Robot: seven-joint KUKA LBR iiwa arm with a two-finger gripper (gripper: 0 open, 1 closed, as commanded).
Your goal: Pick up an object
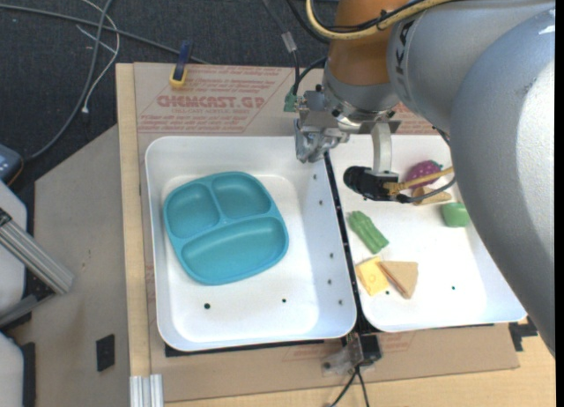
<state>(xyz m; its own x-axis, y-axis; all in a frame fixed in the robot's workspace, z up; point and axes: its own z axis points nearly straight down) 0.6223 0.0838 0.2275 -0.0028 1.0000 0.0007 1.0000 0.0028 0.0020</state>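
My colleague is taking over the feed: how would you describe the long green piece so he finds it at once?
Look in the right white bin, close to its left wall. The long green piece lies slanted there, just behind the yellow and tan wedge. It is a stick shape, unlike the stubby green block further right.

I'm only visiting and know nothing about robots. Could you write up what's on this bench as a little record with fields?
left bin: one teal plate with three sections
right bin: green stick, yellow wedge, tan wedge, purple thing, green block
gripper: above the left bin's far right corner
arm: grey, reaching in from the right
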